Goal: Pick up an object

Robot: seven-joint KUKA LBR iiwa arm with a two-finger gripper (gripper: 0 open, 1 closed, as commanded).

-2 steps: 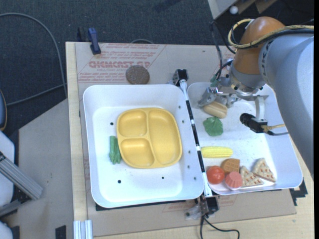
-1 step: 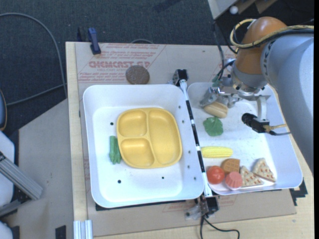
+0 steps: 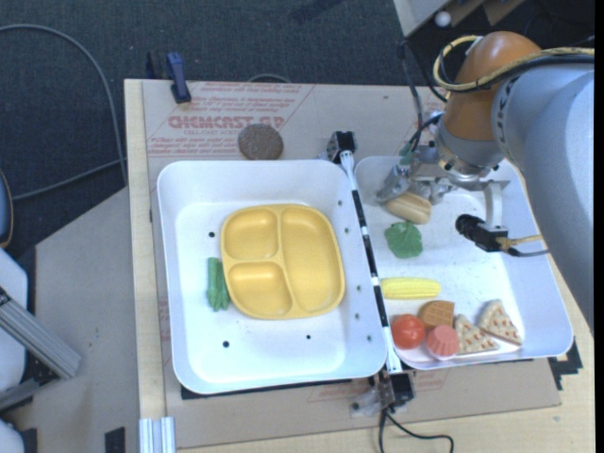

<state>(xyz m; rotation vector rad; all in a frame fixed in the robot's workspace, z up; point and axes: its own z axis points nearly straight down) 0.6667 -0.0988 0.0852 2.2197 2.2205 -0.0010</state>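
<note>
Right bin [image 3: 528, 295] lies bare mid-floor; fingers [image 3: 408, 192], grip unclear, over bread roll [image 3: 411, 208] near its far rim.

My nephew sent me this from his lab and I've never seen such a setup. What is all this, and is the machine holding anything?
One camera above a bench looks down at a slant. The grey and orange machine at the right is a robot arm; its gripper hangs over a tan bread roll in the right bin. I cannot tell whether it grips the roll. That bin also holds toy food: a green leafy piece, a corn cob, a tomato and pizza slices. The left bin holds a yellow divided plate and a green pod.
</note>
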